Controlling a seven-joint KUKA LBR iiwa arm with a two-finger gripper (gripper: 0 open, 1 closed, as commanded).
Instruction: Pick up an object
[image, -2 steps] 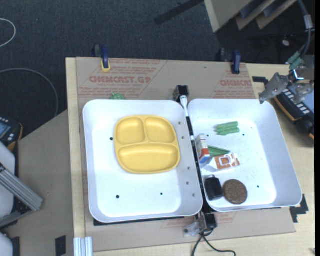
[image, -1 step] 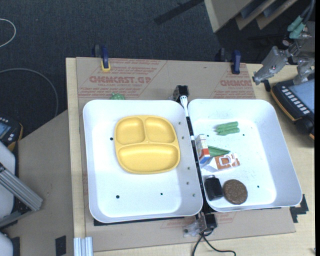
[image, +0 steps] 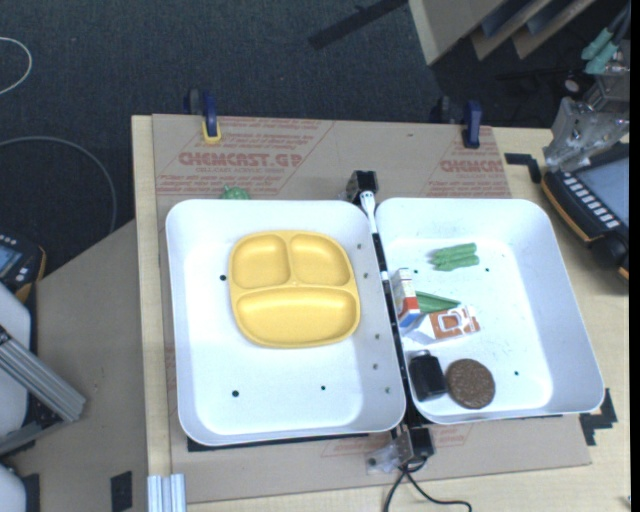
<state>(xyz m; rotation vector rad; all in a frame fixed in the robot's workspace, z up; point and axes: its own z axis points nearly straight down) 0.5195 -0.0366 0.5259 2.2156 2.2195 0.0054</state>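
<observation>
**Operator:** Report the gripper state.

**Technician:** Cannot tell. The view gives no reading of how far the gripper is open or whether it has hold of anything, so positions below are given relative to the bins.

**Operator:** List the contents, left to right.

**Technician:** The left bin (image: 185, 330) holds one item, a yellow divided plate (image: 295, 288). It has three compartments, lies flat and sits towards the far half of the bin. The right bin (image: 560, 290) touches the left bin along their shared edge.

**Operator:** Where are the objects available for picking?

**Technician:** All are in the right bin.
- A small carton (image: 405, 298) stands just beside the shared edge.
- A black object (image: 427, 376) lies near the front rim.
- A green strip (image: 437, 301) is touching the carton.
- An orange-and-white packet (image: 455, 323) is just in front of the strip.
- A green pod-like piece (image: 455, 257) lies apart, towards the far side.
- A brown round disc (image: 469, 383) lies just beside the black object.

**Operator:** Mounting?

**Technician:** Both bins rest on a printed cardboard sheet (image: 300, 155) on the table (image: 90, 300), with a blue clamp (image: 210, 112) at the sheet's far edge.
</observation>
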